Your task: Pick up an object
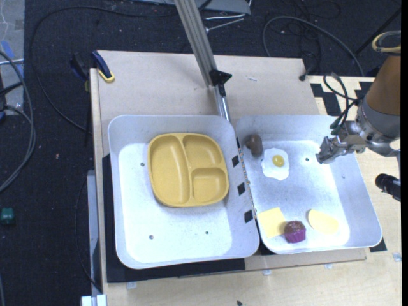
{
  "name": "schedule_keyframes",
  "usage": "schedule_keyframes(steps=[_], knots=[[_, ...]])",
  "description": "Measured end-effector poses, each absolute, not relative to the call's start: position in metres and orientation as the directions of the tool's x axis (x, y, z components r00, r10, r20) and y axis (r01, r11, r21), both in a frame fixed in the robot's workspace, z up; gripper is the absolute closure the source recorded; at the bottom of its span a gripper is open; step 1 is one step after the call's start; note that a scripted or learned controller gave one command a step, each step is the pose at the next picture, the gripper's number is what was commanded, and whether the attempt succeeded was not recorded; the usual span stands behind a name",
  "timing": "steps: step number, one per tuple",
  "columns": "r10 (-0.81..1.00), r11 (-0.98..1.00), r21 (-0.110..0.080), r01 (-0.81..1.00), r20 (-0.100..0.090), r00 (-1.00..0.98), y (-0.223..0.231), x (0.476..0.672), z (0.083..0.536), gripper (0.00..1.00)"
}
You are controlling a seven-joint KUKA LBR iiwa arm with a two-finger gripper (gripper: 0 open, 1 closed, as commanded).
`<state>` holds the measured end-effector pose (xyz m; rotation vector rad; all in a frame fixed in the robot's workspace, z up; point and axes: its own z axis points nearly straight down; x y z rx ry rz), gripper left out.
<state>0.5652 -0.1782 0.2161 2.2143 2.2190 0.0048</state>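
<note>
Fried-egg toy, flat white with yellow yolk (276, 164): in right white shallow bin (357, 190), nearest item to gripper (326, 153); lies left of it, slightly lower in view, near but apart. No long axis. Gripper: nothing held; finger opening cannot be told.

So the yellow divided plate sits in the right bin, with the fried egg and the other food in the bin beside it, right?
Not quite. The camera view shows the yellow plate in the left bin; the fried egg and the other food lie in the right bin beside it.
</note>
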Motion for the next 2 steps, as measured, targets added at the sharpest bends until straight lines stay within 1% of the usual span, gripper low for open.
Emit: schedule_keyframes(steps=[1, 2], knots=[[1.000, 0.003, 0.006, 1.000, -0.003, -0.003, -0.178, 0.566, 0.269, 1.00], [1.000, 0.007, 0.000, 1.000, 0.001, -0.007, -0.121, 0.572, 0.272, 1.00]])
